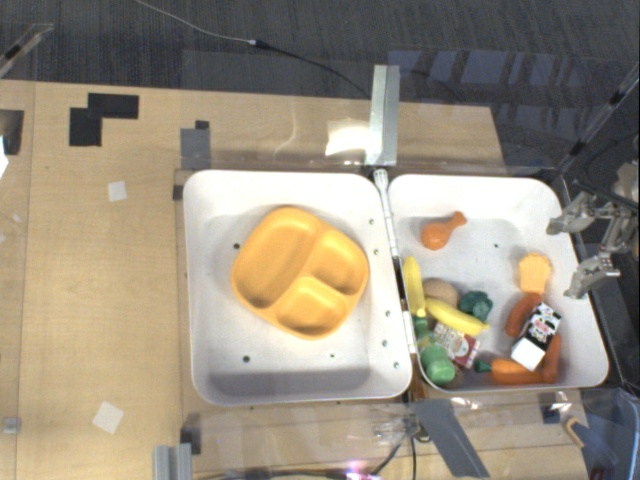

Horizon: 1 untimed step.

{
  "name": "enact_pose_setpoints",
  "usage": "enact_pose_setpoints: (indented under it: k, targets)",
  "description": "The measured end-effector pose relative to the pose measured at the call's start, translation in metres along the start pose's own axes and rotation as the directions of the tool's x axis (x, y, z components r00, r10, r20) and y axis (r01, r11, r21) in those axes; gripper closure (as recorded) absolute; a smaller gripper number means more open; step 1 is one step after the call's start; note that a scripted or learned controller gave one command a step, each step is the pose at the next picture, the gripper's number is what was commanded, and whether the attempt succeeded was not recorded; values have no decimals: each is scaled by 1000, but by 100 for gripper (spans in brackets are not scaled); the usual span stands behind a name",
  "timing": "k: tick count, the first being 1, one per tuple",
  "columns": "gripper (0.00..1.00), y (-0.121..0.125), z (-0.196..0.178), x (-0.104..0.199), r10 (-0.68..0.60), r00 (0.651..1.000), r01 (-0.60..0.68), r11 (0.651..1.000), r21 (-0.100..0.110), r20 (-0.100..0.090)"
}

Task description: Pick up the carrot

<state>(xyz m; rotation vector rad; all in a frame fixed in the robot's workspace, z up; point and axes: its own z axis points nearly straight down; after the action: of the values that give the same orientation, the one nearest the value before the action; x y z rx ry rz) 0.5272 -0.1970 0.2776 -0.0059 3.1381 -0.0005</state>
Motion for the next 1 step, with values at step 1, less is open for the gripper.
enact_pose_setpoints:
  k: [1]
  targets:
    - [0, -6, 182, -32, -53, 999, 53, 999, -5, -7]
